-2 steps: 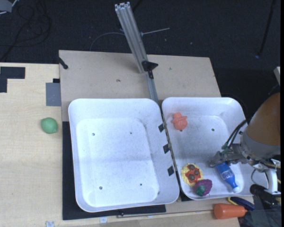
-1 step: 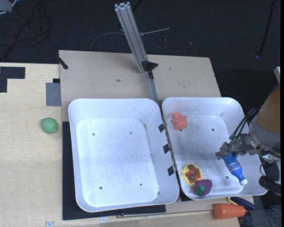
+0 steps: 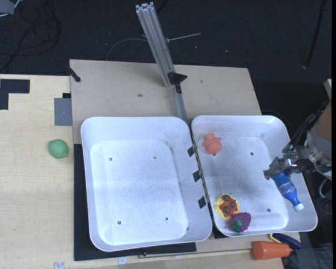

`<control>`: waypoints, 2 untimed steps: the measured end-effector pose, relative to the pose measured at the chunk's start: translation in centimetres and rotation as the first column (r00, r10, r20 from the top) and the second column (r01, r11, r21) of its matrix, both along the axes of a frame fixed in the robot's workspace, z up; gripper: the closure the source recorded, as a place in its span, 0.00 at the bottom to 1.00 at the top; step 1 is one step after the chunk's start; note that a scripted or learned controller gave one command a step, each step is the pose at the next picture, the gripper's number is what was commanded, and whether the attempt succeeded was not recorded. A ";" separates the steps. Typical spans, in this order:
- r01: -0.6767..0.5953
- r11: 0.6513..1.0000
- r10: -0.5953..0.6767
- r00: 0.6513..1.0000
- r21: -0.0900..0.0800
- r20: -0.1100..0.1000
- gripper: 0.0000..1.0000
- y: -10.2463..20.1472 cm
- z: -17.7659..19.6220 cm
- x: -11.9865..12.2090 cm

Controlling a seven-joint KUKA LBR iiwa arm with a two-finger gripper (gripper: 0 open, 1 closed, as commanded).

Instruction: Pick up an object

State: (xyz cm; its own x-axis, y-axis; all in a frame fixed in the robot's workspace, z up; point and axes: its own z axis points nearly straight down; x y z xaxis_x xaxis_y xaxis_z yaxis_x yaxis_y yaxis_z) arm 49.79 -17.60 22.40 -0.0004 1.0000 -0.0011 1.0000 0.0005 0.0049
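Note:
A blue bottle (image 3: 287, 190) with a white cap lies tilted near the right wall of the right bin (image 3: 252, 122), cap pointing down-right. My gripper (image 3: 275, 172) sits right at the bottle's upper end, touching or overlapping it from above. I cannot make out whether the bottle is gripped or just lies beneath. An orange toy (image 3: 212, 143) rests at the bin's back left. At the front, a yellow and red item (image 3: 227, 205) lies next to a purple one (image 3: 240, 222).
The left bin (image 3: 101, 129) stands beside the right one, joined by black clips. A green ball (image 3: 59, 148) lies on the bench to the left. An orange object (image 3: 270, 250) sits outside the right bin's front edge. A metal rail (image 3: 159, 43) slants behind the bins.

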 end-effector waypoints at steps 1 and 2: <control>0.001 1.000 -0.001 1.000 0.000 -0.002 1.00 0.1 4.2 0.0; -0.002 1.000 0.002 1.000 0.002 -0.006 1.00 4.6 2.8 0.1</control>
State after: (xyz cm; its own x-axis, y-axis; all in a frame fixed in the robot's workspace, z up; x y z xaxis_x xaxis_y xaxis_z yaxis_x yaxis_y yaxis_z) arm 49.86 -12.99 25.23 -0.0025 1.0000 0.0008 1.0000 0.0025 -0.0013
